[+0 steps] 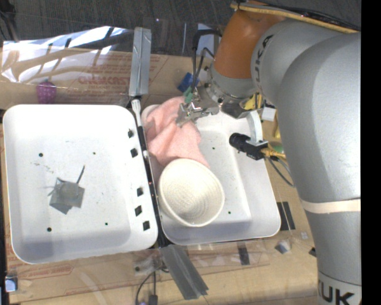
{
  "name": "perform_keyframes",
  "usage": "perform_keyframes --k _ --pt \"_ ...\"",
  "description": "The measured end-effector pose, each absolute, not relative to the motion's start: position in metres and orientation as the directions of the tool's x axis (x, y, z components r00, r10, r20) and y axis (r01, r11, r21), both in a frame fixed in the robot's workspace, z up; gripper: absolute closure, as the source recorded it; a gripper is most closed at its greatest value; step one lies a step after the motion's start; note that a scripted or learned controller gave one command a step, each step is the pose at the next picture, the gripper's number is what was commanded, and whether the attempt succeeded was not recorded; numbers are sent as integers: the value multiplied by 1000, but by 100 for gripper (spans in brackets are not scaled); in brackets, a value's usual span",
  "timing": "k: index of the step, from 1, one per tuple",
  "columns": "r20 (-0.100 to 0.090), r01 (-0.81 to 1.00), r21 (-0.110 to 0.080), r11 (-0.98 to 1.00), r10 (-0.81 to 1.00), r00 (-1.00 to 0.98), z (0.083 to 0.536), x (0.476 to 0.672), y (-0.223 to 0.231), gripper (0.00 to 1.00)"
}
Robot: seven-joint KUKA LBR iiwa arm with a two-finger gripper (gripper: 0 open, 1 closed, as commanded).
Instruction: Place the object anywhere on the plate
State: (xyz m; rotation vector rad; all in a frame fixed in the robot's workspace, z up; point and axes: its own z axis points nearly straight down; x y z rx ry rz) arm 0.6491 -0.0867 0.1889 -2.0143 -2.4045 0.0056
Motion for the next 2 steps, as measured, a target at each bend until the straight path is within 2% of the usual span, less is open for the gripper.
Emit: perform_keyframes --k 1,2 --pt "0 997 -4 72 997 -72 294 582 -36 100" --pt "-3 999 -7 -54 999 54 308 526 -7 100"
